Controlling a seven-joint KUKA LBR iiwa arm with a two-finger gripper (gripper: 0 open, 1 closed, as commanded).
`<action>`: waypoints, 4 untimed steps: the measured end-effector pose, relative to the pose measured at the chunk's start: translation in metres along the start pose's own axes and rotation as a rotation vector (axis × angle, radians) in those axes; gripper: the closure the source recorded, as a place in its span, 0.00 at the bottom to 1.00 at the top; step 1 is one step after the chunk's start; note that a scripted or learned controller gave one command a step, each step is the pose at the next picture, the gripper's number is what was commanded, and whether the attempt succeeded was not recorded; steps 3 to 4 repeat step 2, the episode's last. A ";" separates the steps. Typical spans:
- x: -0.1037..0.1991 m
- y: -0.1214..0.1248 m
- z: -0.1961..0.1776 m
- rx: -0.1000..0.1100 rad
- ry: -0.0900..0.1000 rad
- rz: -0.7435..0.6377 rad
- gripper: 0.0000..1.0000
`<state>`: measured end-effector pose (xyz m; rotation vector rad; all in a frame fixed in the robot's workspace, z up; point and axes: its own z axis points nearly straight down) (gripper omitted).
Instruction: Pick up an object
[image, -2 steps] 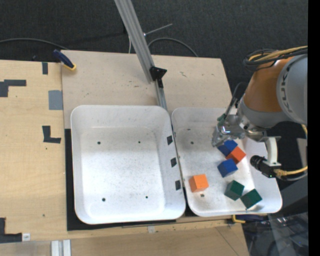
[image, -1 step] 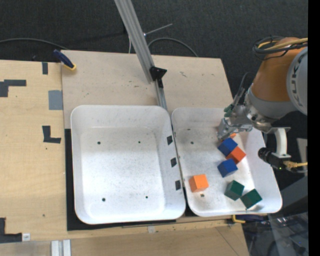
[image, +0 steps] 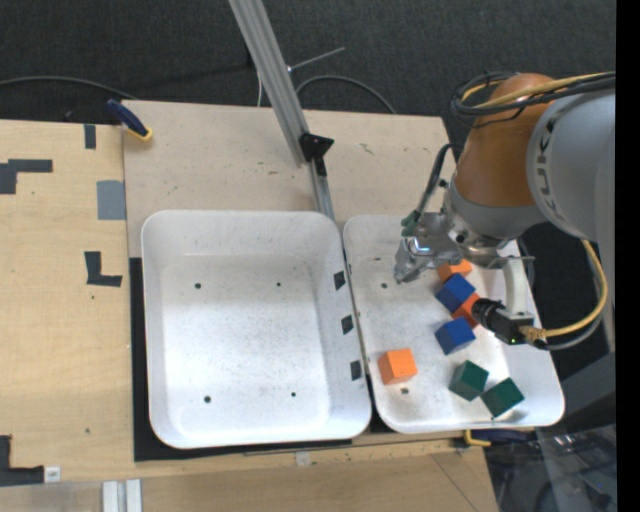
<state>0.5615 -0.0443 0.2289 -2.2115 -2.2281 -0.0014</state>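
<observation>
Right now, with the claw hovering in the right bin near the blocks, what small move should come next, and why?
Probably a short shift toward the upper blue block, then down. The claw hangs over bare bin floor at the upper left of the cluster, with no block under it; that blue block and the orange one behind it lie closest.

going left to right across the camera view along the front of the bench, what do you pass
left bin → right bin → orange cube → dark green cube → second green cube. The gripper hangs farther back over the right bin, above this row.
</observation>
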 end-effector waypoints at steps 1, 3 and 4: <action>0.054 -0.003 0.009 0.002 -0.001 0.001 1.00; 0.111 0.007 0.012 0.001 0.000 0.000 1.00; 0.111 0.007 0.012 0.001 0.000 0.000 1.00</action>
